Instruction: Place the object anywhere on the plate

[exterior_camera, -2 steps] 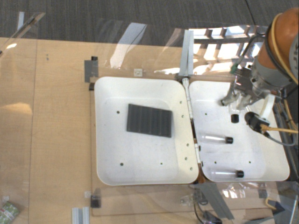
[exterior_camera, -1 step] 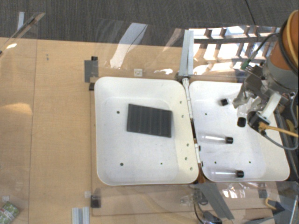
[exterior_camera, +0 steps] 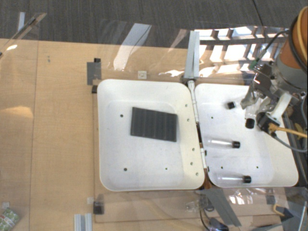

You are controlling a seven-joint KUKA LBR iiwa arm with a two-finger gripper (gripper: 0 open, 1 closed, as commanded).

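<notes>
A: Largest first — we see the left bin (exterior_camera: 144,179) carrying the dark ribbed plate (exterior_camera: 154,124), which lies flat a little toward the bin's far edge, nothing on it.

B: And the right bin (exterior_camera: 288,177) holds the candidates: one clear tube with a black cap (exterior_camera: 222,142) lying near the middle, a second capped tube (exterior_camera: 232,179) along the near edge, plus a small black cap (exterior_camera: 231,105) toward the far edge.

A: The gripper (exterior_camera: 251,113) hangs over the right bin's far right part. There is something small and dark (exterior_camera: 249,123) at its tip, but we cannot tell whether that is a held piece or part of the tool — nor how far the fingers stand apart.

B: So we judge the pick as not yet confirmed. To do it well, we would come straight down over the middle tube, fingers across its short axis so it cannot roll, lift clear of the divider between the bins, then set it along the plate's ribs rather than dropping it.
</notes>
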